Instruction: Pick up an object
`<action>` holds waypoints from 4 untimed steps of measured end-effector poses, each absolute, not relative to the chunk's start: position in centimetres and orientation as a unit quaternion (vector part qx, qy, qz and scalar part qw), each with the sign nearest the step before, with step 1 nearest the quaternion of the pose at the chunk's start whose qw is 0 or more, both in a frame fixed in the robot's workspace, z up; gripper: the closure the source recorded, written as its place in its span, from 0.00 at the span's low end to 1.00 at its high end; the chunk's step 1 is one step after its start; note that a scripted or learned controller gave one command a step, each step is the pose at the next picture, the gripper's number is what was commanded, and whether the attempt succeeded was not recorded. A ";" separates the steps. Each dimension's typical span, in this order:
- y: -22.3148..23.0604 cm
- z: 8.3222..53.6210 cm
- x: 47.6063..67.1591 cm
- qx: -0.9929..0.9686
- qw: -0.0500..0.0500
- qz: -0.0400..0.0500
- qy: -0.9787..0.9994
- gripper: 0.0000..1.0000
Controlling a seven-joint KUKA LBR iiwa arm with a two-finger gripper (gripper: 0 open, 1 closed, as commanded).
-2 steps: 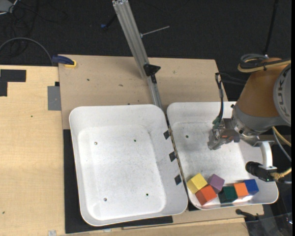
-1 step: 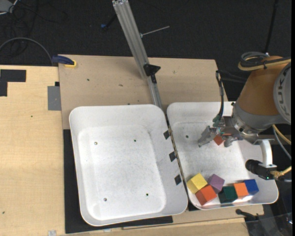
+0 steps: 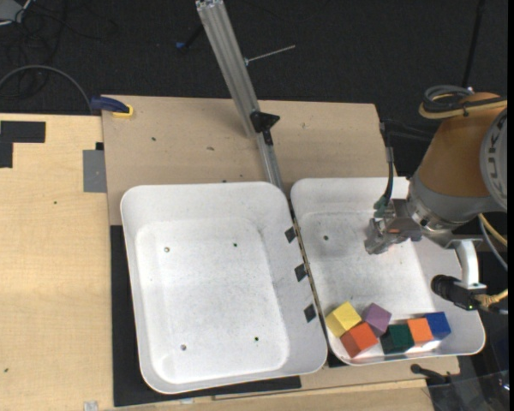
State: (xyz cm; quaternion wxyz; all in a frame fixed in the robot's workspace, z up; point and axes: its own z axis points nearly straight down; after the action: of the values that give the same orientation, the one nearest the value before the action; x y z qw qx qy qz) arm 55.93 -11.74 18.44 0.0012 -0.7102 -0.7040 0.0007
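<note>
Several small blocks lie clustered at the near edge of the right bin (image 3: 343, 208): a yellow block (image 3: 344, 317), a red block (image 3: 358, 339), a purple block (image 3: 377, 317), a green block (image 3: 397, 338), an orange block (image 3: 421, 329) and a blue block (image 3: 438, 324). My gripper (image 3: 381, 236) hangs over the middle of the right bin, well behind the blocks and apart from them. Nothing shows between its fingers.
The left bin (image 3: 146, 204) lies beside the right one, with black clips on the shared rim. A slanted aluminium bar (image 3: 236, 71) rises behind the bins. The grey and orange arm (image 3: 458, 165) fills the right side.
</note>
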 end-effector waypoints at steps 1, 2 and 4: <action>-11.9 19.4 55.9 -0.711 0.001 0.001 -0.703 1.00; -12.0 20.3 55.9 -0.712 0.001 0.001 -0.703 1.00; 4.1 19.0 58.5 -0.705 0.003 0.001 -0.709 1.00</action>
State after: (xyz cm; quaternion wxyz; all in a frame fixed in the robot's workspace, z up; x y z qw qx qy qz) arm 58.50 4.11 18.95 0.0032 -0.7051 -0.7091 0.0010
